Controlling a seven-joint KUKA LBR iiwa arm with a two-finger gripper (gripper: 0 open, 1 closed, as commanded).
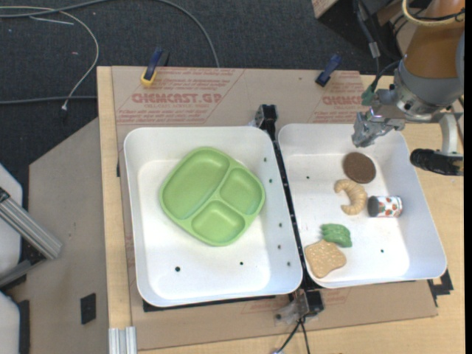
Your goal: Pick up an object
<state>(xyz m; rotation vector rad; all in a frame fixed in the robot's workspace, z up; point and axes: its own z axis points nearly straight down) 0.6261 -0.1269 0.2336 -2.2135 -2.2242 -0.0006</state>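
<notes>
My fingers (366, 133) hang over the far edge of the right bin (417, 220), just beyond the brown disc (360, 167); I cannot tell how wide they stand, and nothing shows between them. That bin also holds a tan croissant (352, 195), a small can (385, 206) lying on its side, a green piece (336, 234) and a tan toast shape (325, 258). The left bin (147, 220) holds a green divided plate (212, 195).

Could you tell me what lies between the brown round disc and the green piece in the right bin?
In the camera view, a tan croissant lies between the brown disc and the green piece.
</notes>
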